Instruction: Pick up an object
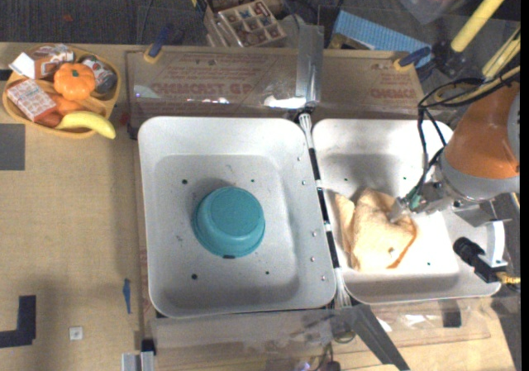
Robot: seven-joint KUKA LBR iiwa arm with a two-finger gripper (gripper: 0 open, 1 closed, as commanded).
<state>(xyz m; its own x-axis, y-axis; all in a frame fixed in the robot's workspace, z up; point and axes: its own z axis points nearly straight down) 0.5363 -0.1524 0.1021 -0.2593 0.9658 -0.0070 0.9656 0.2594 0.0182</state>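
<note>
A crumpled yellow cloth point(374, 230) with an orange edge lies in the right bin point(372, 146), against its left wall and front. My gripper point(402, 208) reaches in from the right and its tip touches the cloth's upper right corner. A teal bowl point(231, 221) sits upside down in the middle of the left bin point(165, 154).
The arm's grey body and orange band point(488, 146) hang over the right bin's right side, with black cables beside it. A bowl of toy fruit point(59, 90) stands on the bench at the far left. Clear plastic panels point(223, 84) rise behind both bins.
</note>
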